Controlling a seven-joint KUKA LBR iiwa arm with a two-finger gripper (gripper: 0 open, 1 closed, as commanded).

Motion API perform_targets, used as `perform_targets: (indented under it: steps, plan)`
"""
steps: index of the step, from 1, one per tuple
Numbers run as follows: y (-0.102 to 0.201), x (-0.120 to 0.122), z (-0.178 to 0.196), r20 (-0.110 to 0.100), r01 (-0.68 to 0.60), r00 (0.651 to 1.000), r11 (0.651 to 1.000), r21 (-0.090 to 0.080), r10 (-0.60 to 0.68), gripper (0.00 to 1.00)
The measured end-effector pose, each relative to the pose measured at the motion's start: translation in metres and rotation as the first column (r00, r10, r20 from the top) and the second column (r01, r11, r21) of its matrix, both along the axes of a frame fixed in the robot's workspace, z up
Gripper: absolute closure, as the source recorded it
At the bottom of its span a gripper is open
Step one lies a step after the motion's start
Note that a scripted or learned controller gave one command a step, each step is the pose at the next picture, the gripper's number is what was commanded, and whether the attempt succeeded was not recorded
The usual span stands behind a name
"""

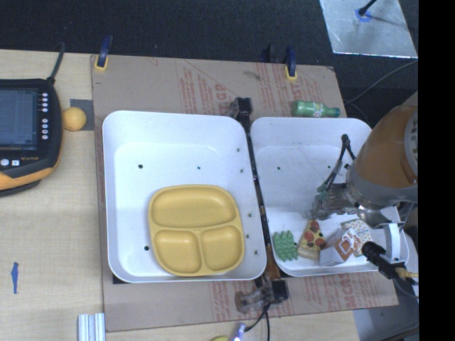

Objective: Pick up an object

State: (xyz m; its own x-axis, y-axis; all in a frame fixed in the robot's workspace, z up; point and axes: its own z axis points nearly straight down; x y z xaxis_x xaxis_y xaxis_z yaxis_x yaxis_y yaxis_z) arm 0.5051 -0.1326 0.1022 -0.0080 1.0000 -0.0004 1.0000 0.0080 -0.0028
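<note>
In the right bin my gripper reaches down near the front, under the arm's orange band. Just in front of it lies a toy pizza slice, orange with red spots. A small green knobbly toy sits to the left of the slice, against the bin's left wall. A red and white patterned piece lies to the right, partly under the arm. The gripper stands above and slightly behind the pizza slice, and I see nothing held in it.
A yellow divided plate lies in the left bin. A green bottle lies on the cardboard behind the right bin. A teach pendant and a yellow ball sit at the far left.
</note>
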Motion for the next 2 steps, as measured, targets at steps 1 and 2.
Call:
perform_targets:
  steps: [1, 2]
  plan:
    - [0.000, 0.000, 0.000, 0.000, -0.001, 1.000, 1.000, -0.001, 0.001, 0.00]
    - [-0.019, 0.107, 0.071, 0.003, 0.005, 1.000, 1.000, 0.000, -0.005, 0.00]
